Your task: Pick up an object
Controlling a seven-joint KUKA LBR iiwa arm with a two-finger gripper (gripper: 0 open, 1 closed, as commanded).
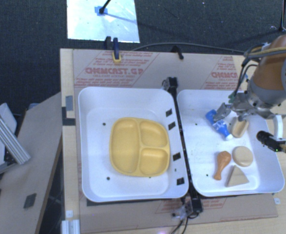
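Camera view: end effector [229,112] low over blue object [217,123] — grip state cannot be told. Risk — crowded beige piece [239,128] beside it, a nudge likely.

Bench [45,145] with two white bins [91,106] side by side.

Grey arm [279,77], orange band, black cables (metallic wrist).

Arm [274,67] enters from right, wrist bent down, pincer [230,112] low.
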